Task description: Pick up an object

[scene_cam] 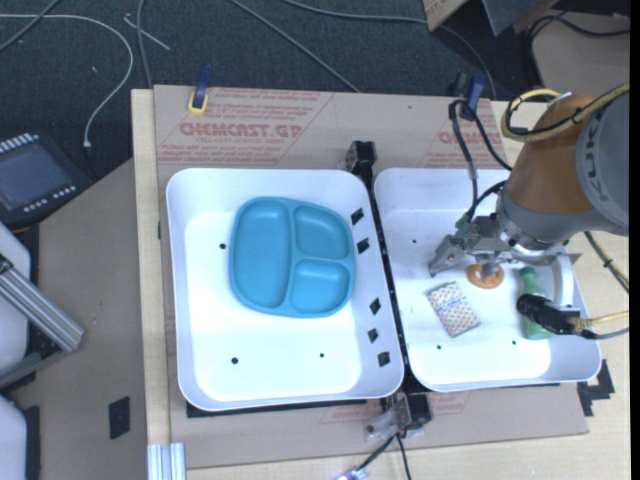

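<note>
Patterned packet (453,308) near right bin's (420,368) front edge; my pincer (487,265) just behind it, state unclear.

Dark carpet floor (300,28) strewn with cables (90,13) surrounds the cardboard-topped bench (270,118).

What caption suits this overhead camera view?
Arm's end effector poised above small objects in right bin; blue divided plate sits in left bin.

A small patterned packet (454,308) lies flat in the right bin (420,348).
</note>
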You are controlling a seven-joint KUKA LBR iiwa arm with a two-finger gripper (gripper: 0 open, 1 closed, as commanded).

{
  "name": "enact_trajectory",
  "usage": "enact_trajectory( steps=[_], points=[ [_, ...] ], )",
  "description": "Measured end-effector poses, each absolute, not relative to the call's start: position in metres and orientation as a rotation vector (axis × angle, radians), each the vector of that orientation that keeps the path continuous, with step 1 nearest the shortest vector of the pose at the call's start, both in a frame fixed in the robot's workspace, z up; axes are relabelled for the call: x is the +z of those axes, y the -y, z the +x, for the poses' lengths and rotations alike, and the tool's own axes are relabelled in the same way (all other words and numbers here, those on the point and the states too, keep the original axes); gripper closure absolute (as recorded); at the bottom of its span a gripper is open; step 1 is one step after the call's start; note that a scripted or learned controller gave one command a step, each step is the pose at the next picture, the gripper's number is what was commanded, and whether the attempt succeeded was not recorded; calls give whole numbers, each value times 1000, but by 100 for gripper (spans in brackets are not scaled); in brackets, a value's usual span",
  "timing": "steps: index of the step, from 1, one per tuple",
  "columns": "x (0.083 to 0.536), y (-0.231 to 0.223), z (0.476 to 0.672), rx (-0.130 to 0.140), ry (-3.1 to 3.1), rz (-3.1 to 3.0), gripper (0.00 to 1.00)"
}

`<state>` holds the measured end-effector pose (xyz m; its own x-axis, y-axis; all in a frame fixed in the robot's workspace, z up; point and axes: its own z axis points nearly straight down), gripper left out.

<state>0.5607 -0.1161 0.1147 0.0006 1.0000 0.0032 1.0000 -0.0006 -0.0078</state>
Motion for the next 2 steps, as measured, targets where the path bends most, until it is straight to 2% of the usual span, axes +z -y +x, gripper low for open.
enact_trajectory(
  steps=[1,2],
  points=[
    [129,117,563,-2,2220,-2222,100],
    [194,116,568,-7,2227,-2225,100]
  ],
)
